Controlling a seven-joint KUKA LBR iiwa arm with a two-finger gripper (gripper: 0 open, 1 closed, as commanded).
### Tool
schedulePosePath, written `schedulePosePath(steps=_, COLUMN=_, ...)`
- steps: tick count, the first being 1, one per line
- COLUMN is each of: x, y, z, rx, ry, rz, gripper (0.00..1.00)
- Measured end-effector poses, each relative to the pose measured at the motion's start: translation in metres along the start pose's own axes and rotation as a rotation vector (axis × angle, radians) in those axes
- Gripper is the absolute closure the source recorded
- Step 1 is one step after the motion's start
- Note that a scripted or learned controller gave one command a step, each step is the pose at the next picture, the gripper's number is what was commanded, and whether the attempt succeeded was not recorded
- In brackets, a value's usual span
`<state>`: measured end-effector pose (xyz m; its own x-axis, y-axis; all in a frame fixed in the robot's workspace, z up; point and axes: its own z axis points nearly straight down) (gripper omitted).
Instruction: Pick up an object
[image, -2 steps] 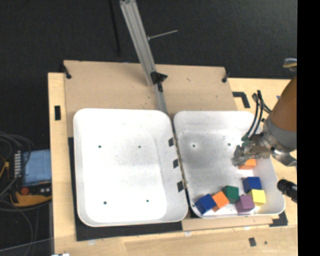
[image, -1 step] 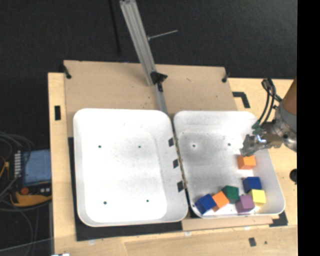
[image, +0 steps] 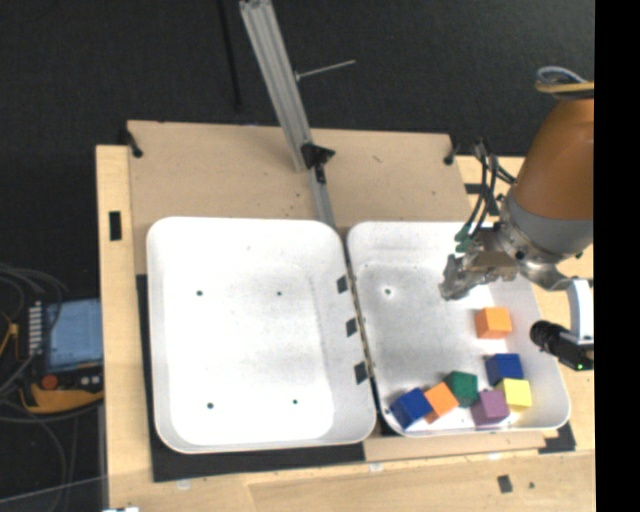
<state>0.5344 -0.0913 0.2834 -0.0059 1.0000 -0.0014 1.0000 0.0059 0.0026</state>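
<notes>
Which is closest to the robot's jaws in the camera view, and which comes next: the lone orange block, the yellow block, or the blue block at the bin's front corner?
Measured from the gripper over the right bin:
1. Lone orange block, just below and right of it.
2. Yellow block, further down, near the right wall.
3. Blue block at the front corner, lowest and to the left.

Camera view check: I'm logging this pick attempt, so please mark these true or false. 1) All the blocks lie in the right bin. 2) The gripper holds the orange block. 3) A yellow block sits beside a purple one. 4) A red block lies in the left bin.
1) True: every block is in the right bin.
2) False: the orange block lies on the bin floor, apart from the gripper.
3) True: yellow block, purple block.
4) False: there is no red block in the left bin.
</notes>
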Motion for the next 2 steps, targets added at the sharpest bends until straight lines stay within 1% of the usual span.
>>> schedulePosePath(steps=1, x=0.037, y=0.032, z=-0.001, rx=-0.001, ry=-0.001, rz=0.002, gripper=1.00)
schedulePosePath(steps=2, x=0.069, y=0.061, z=0.017, rx=0.000, ry=-0.001, rz=0.002, gripper=1.00)
